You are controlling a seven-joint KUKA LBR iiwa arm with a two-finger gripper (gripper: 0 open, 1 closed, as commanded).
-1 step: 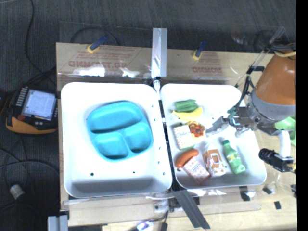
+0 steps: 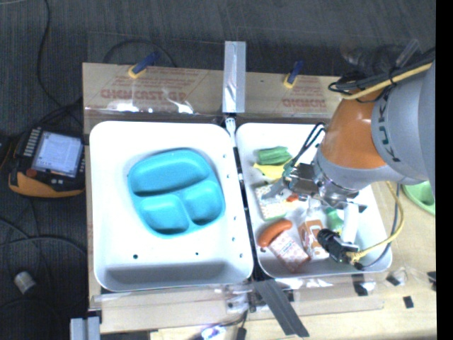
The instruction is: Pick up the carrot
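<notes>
orange carrot (image 2: pixel 274 231) lies in right bin (image 2: pixel 244 190) below arm (image 2: pixel 368 144).

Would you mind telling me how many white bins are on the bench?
2: the left bin holds a blue tray; the right bin holds the carrot, below the arm.

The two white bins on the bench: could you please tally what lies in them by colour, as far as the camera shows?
Blue: 1, the divided tray
Green: 1, the green item
Yellow: 1, the yellow item
Orange: 1, the carrot
Red and white: 1, the packet
Total: 5; the arm hides others.

Arm (image 2: pixel 368 144) hides the gripper, perhaps some toys.
</notes>
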